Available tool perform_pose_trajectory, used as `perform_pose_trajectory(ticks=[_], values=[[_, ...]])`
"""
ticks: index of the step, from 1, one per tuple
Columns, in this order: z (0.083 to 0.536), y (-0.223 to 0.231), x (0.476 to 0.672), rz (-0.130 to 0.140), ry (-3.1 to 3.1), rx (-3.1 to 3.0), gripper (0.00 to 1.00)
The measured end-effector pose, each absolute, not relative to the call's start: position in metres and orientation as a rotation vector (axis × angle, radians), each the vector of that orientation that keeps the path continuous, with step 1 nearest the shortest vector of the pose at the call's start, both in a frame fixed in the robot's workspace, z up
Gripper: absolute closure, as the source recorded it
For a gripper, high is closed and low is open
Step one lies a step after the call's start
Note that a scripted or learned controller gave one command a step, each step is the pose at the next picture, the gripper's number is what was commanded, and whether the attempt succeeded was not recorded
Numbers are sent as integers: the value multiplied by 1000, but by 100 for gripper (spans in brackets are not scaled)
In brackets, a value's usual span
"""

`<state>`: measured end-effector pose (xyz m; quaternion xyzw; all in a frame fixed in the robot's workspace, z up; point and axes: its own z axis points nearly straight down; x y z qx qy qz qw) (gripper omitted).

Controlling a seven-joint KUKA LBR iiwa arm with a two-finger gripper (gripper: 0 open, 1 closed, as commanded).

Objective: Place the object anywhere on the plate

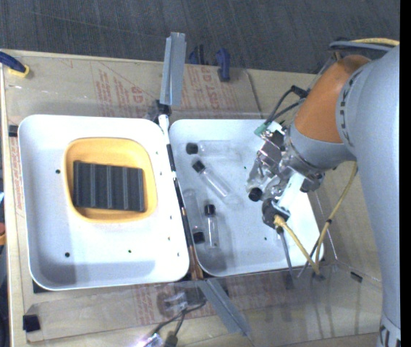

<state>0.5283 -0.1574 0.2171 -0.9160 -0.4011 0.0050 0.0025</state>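
Plywood bench (119,85) carries two white bins side by side, as we note from above. Left bin (39,194) holds a yellow plate (108,150) with a dark ribbed insert (110,186) on it. Right bin (234,259) holds several clear vials with black caps (210,178), scattered in its left half, well apart from the plate. We see the gripper (263,194) low over the right bin's right side; we cannot tell its opening or any hold.
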Motion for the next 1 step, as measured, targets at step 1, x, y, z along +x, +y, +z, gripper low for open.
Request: perform_pose_trajectory(ticks=[1], values=[[212, -91, 559, 3, -1505, -2756, 100]])
